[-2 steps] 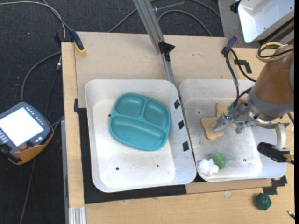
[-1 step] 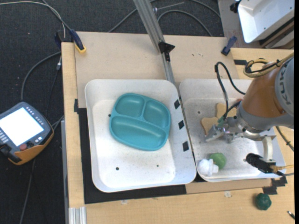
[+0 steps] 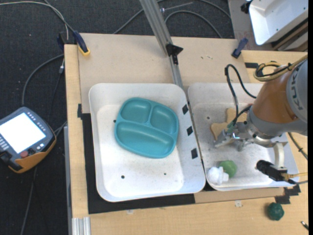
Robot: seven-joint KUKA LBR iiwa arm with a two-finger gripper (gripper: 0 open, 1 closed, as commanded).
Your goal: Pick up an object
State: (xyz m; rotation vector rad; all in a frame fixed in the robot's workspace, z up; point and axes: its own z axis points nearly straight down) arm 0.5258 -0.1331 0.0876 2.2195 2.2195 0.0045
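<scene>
My gripper [image 3: 226, 138] low in the right bin [image 3: 205, 97], over a tan piece [image 3: 218, 129]

I cannot tell my finger spread. The tan piece lies touching my tip; I should centre over it, then close gently, minding the green ball [image 3: 228, 168] nearby.

One fixed overhead camera, angled onto both bins [image 3: 146, 190].
</scene>
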